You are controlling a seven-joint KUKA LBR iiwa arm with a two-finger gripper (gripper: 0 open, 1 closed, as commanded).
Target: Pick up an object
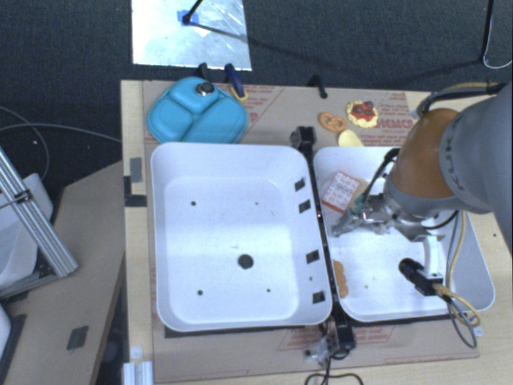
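My gripper (346,221) reaches down into the right bin (385,299), near its left wall. Just above it lies a red and white packet (340,188), very close to the gripper or touching it. A small tan cookie-shaped piece (340,279) rests against the bin's left wall, below the gripper. The grey arm with its orange band (421,163) covers the bin's upper right part. Nothing is visibly held.
The left bin (172,175) has a small dark spot (245,261) on its floor. Behind the bins sit a blue lidded container (196,112) and small toy foods (362,113). A black part with a yellow cable (418,275) hangs by the arm.
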